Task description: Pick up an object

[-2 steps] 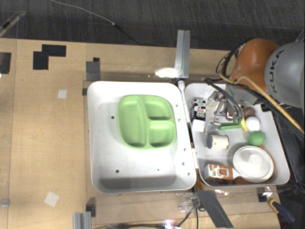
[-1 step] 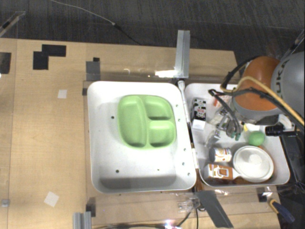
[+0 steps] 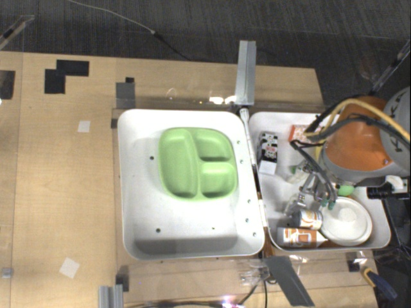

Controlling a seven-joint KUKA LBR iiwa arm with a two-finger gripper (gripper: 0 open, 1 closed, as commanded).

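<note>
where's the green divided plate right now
The green divided plate lies in the left bin, toward its far side, left of the divider between the two bins.

A robotics lab: a wooden bench (image 3: 58,191) with two white bins (image 3: 138,172), cabled arm (image 3: 359,146), dark carpet (image 3: 192,11).

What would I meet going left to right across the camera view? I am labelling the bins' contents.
Green divided tray in the left bin → black-and-white packet → claw → white bowl in the right bin.
</note>
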